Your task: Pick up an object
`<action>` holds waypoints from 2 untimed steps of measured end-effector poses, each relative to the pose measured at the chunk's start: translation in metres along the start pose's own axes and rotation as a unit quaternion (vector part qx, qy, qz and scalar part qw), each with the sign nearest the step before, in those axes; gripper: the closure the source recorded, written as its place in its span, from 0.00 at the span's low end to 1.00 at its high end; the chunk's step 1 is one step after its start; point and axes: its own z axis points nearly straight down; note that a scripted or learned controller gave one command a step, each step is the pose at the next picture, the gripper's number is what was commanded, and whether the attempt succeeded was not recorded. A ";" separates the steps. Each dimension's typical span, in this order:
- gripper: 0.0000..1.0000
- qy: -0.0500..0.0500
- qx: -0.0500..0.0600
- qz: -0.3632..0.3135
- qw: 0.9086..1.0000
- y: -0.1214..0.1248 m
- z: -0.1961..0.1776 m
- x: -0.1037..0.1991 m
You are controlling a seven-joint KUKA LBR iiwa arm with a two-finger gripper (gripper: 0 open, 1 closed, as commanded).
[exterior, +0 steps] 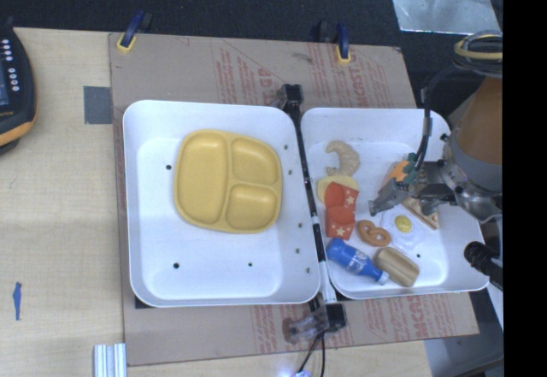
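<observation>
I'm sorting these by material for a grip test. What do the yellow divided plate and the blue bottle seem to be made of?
The divided plate looks like moulded plastic with a matte finish: even yellow colour, soft rounded ridges, no sharp glare. The blue bottle also looks plastic, slightly glossy, with a white label; it is too small to say more.

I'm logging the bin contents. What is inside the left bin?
The left bin holds one thing: a yellow divided plate with three compartments, lying flat toward the back. Whatever lies beneath the plate is covered. The toy foods are in the right bin.
</observation>
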 end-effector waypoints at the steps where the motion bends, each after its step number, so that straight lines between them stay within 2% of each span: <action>1: 0.00 -0.002 0.001 0.003 1.000 0.034 0.095 -0.095; 2: 0.00 -0.003 -0.003 0.000 1.000 0.070 0.147 -0.080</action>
